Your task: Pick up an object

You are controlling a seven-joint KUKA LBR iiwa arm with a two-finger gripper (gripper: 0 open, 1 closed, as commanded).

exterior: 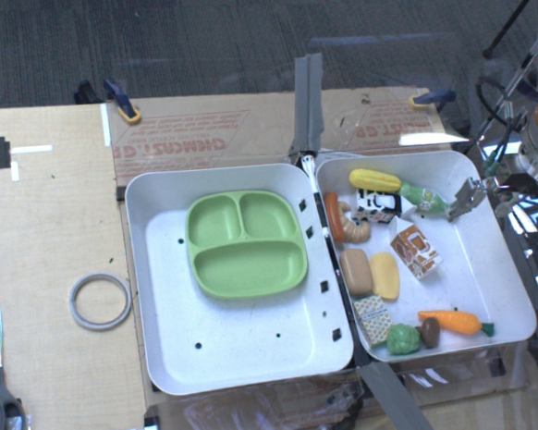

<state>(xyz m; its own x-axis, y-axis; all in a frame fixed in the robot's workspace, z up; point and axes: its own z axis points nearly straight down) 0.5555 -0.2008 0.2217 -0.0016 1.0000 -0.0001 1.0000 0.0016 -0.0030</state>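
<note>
camera view: gripper (463, 202) sits at upper right of frame, just over the right bin's (509, 265) far-right side, near the green bottle (422, 195). can't tell if it's open or shut, nothing seen in it. right bin holds yellow corn (375, 180), carrot (454, 321), broccoli (403, 339), bread pieces (355, 270), a brown-white packet (415, 250) & other small toys, all lying loose in the center-right of frame. left bin (155, 293) has a green divided plate (246, 243) in its upper half. tape ring (100, 301) lies on bench at mid-left of frame.
</note>
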